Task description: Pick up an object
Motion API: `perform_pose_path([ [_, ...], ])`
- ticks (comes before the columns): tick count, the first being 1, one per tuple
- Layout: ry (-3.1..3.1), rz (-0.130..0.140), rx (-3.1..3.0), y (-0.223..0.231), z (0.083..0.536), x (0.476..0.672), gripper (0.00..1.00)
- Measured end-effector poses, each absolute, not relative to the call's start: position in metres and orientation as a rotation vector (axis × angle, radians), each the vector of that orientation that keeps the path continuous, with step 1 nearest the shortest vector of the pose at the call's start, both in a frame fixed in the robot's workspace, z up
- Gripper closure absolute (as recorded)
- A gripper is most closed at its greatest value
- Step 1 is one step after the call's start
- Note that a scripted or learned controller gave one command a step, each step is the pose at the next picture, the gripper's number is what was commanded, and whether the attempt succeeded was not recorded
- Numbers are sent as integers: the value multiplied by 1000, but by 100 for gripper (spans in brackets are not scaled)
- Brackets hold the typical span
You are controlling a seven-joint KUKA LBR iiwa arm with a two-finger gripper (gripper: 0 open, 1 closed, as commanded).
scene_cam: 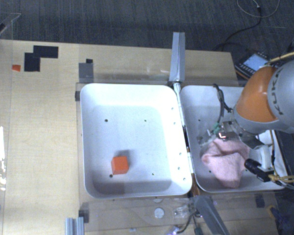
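Note:
An orange cube (120,165) lies in the left bin (95,98), toward its front. A crumpled pink cloth (224,161) lies in the right bin (196,106), near its front. My gripper (223,134) is low over the right bin, right at the cloth's upper edge, under the arm's orange band. The wrist hides its fingers, so I cannot see whether anything is between them.
A metal divider post (177,58) stands behind the seam between the two bins. Black blocks (38,57) and a small orange piece (15,68) lie on the bench at the far left. The arm covers the right bin's right side.

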State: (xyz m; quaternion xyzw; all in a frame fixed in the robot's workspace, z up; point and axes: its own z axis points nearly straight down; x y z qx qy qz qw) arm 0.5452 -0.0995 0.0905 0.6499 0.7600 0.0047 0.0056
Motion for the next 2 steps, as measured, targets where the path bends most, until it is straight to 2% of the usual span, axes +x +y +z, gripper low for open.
perform_pose_path([
  [1,2371,24,2023,-100,104,549,100],
  [2,2453,8,1951,-63,186,565,100],
])
